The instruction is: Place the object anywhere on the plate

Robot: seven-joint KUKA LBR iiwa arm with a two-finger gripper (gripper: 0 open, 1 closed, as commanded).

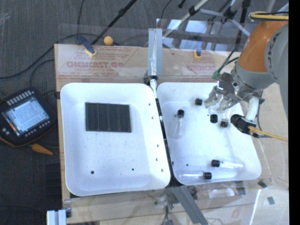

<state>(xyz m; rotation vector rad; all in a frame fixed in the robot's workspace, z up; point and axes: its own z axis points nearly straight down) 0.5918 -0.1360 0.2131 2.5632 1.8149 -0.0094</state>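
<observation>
The plate [108, 117] is a dark ribbed rectangle lying in the left bin [75, 172], towards its back. Several clear vials with black caps lie in the right bin [197, 144]: one vial [177, 124] near the divider, and two, a vial [228, 163] and another vial [193, 176], by the front wall. Small black-capped pieces [213, 118] sit at the back right. My gripper [217, 102] hangs over that back-right area, just above those pieces, open with nothing between its fingers.
A metal post [154, 55] stands behind the wall between the two bins. A black cable connector [238, 122] hangs off the wrist over the right bin's right side. A handheld pendant [24, 116] lies on the floor at the left.
</observation>
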